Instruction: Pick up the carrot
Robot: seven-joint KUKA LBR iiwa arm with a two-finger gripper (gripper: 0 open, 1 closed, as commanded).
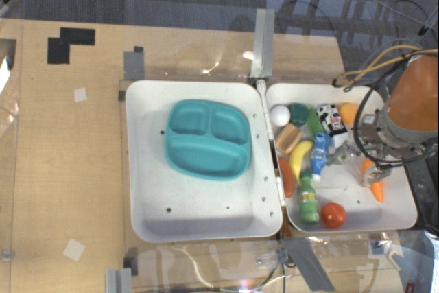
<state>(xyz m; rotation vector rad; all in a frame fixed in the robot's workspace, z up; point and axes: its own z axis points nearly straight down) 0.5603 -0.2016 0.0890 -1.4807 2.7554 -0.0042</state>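
The carrot (376, 190), orange and tapered, lies in the right bin (401, 219) near its right wall, pointing roughly toward the bin's lower edge. Its upper end sits directly beneath the gripper (369, 171), which hangs over it at the end of the arm (411, 103); the arm's bulk hides the fingertips, so how far the gripper is spread, and whether it grips the carrot, cannot be told. To the left in the same bin lie a tomato (333, 215), a green bottle (308, 200), a blue bottle (319, 154), a banana (300, 156), a bread piece (287, 137) and a white egg (279, 114). The left bin (147, 216) holds a teal divided plate (207, 138), well apart from the carrot.
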